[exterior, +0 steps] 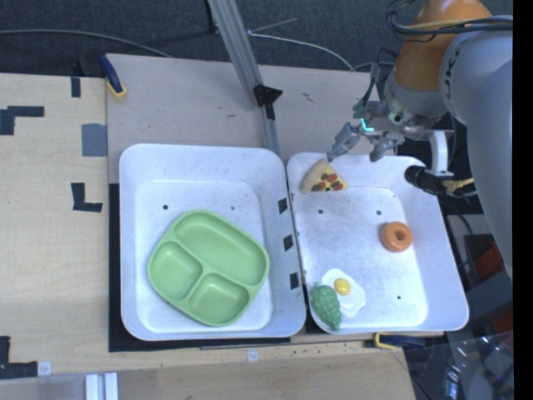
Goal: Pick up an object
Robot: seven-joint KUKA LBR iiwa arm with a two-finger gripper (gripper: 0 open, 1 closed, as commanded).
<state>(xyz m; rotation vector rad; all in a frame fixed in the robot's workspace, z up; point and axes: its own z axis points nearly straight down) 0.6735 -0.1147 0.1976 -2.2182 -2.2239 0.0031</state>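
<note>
Two spread fingers [360, 147] just above pizza slice [323, 178].

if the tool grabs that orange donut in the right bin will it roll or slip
The orange donut lies flat, so it probably won't roll unless tipped on edge. Its rounded, smooth-looking rim may slip between fingers. It looks like a light toy.

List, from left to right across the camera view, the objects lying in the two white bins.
Green three-compartment plastic plate → green toy broccoli floret → white toy fried egg with yellow yolk → orange toy doughnut ring. The toy pizza slice overlaps the broccoli's span, so it is omitted.
</note>
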